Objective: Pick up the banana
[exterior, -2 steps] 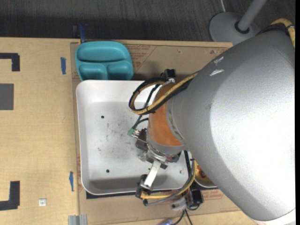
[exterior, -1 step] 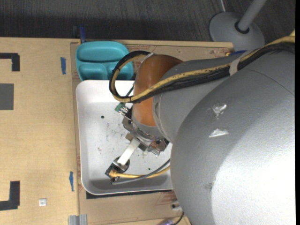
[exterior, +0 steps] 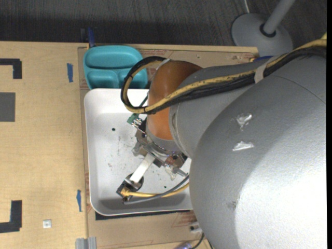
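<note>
White plastic, scuffed with dark specks, forms the bare floor of the bin (exterior: 106, 139), and a teal moulded piece (exterior: 111, 66) sits at its 12 o'clock edge. The grey arm (exterior: 249, 154) reaches in from 3 o'clock and covers that half of the bin. Its orange band (exterior: 166, 97) stands over the bin's middle, and the gripper (exterior: 158, 157) hangs low below it, toward 5 o'clock of the bin floor. Whether the gripper is spread, pressed together or pinching anything I cannot tell, since the wrist hides its working end. Where the banana lies cannot be told either. My guess is that it sits under the arm, somewhere in the covered 3 to 5 o'clock part of the bin. Its long axis, and which way its stem points, are likewise hidden. Judging by the low wrist, the step in hand is the grasp itself. To do it well, the gripper should straddle the fruit across its narrow width, near the middle of the curve, at right angles to the long axis rather than along it. It should come straight down, close gently so the skin is not bruised, and keep off the bin wall at 6 o'clock. The lift should then be vertical and slow, with a check that the fruit actually rises with it.
</note>
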Robot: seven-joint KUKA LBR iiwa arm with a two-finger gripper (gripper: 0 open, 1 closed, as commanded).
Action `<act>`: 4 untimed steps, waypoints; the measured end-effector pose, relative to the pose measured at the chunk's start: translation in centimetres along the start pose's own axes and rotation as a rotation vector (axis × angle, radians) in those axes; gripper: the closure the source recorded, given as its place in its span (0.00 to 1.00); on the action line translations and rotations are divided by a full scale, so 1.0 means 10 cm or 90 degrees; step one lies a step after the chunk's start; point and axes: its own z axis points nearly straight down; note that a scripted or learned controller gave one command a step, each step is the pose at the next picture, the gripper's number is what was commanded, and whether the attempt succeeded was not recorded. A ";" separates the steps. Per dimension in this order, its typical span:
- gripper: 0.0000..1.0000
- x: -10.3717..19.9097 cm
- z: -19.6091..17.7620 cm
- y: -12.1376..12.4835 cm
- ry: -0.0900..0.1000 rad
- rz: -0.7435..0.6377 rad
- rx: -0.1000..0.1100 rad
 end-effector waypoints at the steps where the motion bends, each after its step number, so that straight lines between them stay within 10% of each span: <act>1: 0.00 0.14 1.03 -0.13 0.003 0.010 -0.001; 2: 0.00 -0.58 -0.10 0.47 0.001 -0.058 0.000; 3: 0.00 -0.12 1.03 0.07 0.002 -0.058 0.000; 4: 0.00 0.12 1.03 -0.13 0.003 0.228 -0.002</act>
